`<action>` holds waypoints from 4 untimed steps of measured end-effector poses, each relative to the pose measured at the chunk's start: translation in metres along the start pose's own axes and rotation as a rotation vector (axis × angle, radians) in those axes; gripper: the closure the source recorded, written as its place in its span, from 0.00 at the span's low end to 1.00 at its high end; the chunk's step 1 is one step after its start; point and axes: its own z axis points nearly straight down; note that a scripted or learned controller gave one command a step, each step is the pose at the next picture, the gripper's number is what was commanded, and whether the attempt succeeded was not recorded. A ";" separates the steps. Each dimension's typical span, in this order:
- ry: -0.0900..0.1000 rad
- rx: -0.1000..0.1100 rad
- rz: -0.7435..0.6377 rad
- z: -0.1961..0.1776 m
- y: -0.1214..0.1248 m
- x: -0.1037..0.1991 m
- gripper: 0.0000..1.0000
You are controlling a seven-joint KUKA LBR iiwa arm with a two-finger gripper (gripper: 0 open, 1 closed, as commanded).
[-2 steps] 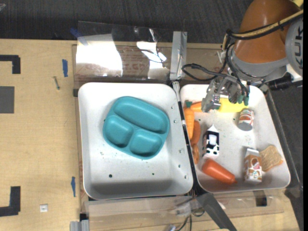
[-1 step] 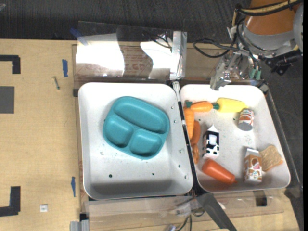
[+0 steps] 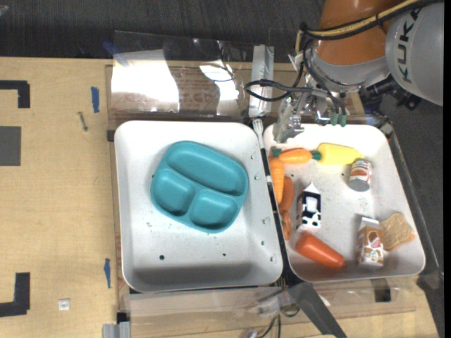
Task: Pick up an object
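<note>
My gripper [image 3: 290,124] hangs over the far left corner of the right bin [image 3: 405,189], just above an orange carrot [image 3: 292,156] that lies across the bin. A yellow toy fruit [image 3: 337,153] lies to the right of that carrot, apart from the gripper. Nothing is visibly held. The grey arm with its orange band [image 3: 359,13] comes in from the upper right.
The right bin also holds a small can [image 3: 359,174], a black-and-white carton [image 3: 310,210], more carrots along the left wall [image 3: 282,189], an orange cone-shaped piece [image 3: 319,251], a small box [image 3: 371,243] and a toast slice [image 3: 397,231]. A teal divided plate [image 3: 199,185] lies in the left bin [image 3: 134,245].
</note>
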 end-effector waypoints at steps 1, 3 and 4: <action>-0.010 0.002 -0.137 -0.032 -0.024 0.001 1.00; -0.001 0.000 -0.393 -0.005 -0.068 -0.012 1.00; -0.002 0.000 -0.476 0.008 -0.048 -0.012 1.00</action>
